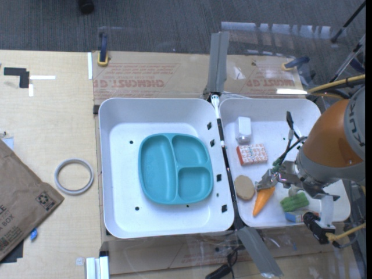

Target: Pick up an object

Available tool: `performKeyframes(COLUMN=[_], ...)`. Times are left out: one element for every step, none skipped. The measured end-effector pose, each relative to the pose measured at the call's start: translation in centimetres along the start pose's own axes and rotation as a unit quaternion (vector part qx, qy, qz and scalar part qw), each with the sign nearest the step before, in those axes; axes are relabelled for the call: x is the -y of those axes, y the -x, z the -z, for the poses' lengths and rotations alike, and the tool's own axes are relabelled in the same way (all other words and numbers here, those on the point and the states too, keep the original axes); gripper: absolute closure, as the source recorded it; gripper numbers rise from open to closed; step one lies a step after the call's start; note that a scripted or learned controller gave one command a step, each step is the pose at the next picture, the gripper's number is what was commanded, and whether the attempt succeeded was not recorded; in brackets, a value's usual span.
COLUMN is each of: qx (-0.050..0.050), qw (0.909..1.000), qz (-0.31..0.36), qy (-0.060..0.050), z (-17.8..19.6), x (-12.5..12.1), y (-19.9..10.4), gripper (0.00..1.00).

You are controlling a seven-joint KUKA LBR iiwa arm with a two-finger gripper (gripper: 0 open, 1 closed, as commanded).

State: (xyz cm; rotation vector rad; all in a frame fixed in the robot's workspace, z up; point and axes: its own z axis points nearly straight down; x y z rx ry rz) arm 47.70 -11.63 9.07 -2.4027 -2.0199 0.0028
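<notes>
The right bin (264, 106) holds several small objects. An orange carrot (261, 202) lies at the front, point toward the front rim. Left of it lies a tan round piece (244, 187). Behind those sit a red-and-white patterned box (252, 154) and a small white block (243, 129). A green toy (294, 201) and a small blue item (290, 217) lie to the right of the carrot. My gripper (268, 182) hangs low over the carrot's thick end, close to or touching it. The arm's orange band (331, 138) hides the bin's right side.
The left bin (107, 156) holds a teal divided plate (174, 168). A grey tape ring (74, 175) and a brown cardboard box (17, 205) lie on the wooden bench to the left. A dark clip-studded divider (220, 150) separates the two bins.
</notes>
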Motion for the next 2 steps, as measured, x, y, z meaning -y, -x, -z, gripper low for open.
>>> performKeyframes(qx=[0.0,0.001], qw=[1.0,0.9996], qz=[-0.001,-0.028], qy=[0.0,0.001], z=[0.8,13.8], x=[0.0,0.0], y=[0.1,-5.6], gripper=[1.0,1.0])
